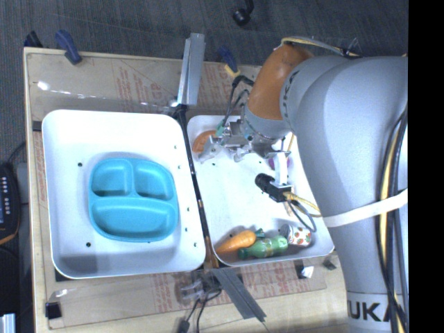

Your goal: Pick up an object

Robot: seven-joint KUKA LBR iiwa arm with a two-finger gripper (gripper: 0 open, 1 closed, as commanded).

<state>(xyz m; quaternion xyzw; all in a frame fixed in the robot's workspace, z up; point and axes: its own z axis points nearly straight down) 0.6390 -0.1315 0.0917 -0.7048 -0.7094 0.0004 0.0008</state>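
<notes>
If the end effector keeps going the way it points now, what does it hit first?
Probably the orange object in the right bin's far left corner; the end effector sits just beside it. Depth is unclear.

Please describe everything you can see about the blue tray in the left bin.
The blue tray is a light blue plate with rounded corners, looking like smooth plastic. It has three compartments: two smaller ones on the far side and one long one on the near side. It lies flat, right side up, near the middle of the left bin, resting on the white floor. No object is seen in it, and nothing else touches it.
</notes>
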